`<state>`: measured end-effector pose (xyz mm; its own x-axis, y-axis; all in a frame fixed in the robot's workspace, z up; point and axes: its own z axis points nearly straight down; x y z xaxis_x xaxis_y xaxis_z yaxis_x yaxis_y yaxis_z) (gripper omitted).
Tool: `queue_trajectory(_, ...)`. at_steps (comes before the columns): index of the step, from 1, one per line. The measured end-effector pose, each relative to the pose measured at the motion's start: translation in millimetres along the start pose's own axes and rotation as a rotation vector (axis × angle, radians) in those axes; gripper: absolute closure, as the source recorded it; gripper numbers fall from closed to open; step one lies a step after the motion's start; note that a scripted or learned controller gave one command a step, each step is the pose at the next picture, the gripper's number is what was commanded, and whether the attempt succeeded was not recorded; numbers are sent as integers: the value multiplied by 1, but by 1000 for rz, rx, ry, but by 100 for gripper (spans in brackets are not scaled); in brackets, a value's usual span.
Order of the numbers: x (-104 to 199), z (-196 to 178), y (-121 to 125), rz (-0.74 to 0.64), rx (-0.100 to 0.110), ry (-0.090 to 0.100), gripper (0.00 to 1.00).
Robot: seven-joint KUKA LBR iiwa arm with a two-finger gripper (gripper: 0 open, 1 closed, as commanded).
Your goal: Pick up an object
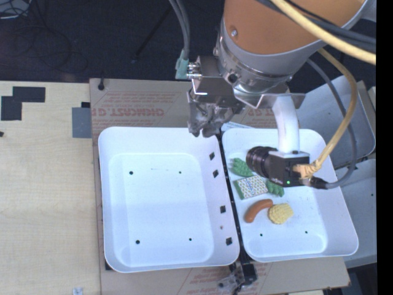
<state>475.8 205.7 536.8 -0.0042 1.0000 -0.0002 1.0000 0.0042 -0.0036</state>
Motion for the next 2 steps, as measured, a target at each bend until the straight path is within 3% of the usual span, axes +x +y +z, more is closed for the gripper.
queue_trajectory(1, 39, 3, 155, 5, 0, -2, 100)
queue_trajectory(2, 36, 219, 116, 8, 18, -8, 100)
